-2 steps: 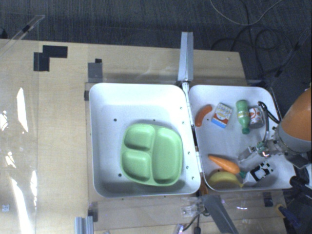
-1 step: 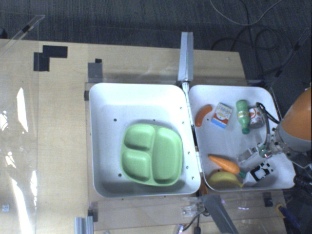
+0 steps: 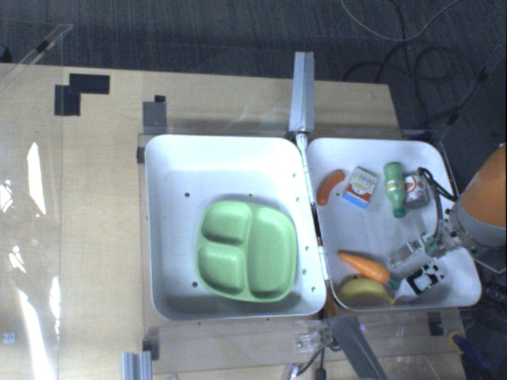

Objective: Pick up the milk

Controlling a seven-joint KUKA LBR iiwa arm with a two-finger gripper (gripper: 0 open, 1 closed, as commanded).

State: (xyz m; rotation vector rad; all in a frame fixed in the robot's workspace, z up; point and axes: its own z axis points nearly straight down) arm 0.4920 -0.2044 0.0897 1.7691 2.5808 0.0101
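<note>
The hand (image 3: 418, 253) sat low in the right bin (image 3: 467, 291), near its lower right part, reaching in from the arm's orange band (image 3: 485, 195) at the right edge. Whether its fingers were apart or together could not be told from this slanted overhead view, and nothing could be seen held between them. A black-and-white patterned piece (image 3: 425, 279) lay just beside the hand, toward the bin's front.

The milk (image 3: 360, 187), a small carton with blue and red on it, lay in the upper middle of the same bin, well apart from the hand. To its left, near the divider, lay a red sausage-shaped piece (image 3: 329, 186). To its right stood a green bottle (image 3: 394, 188), with a small red-and-white can (image 3: 415, 190) just beside that bottle. Near the front of the bin an orange carrot (image 3: 364, 266) rested just above a yellow banana (image 3: 364, 292), both to the left of the hand.

The left bin (image 3: 170, 172) held a green divided plate (image 3: 247, 250) with three compartments, set toward its lower centre. Both bins stood on the pale wooden tabletop (image 3: 71, 212).
</note>
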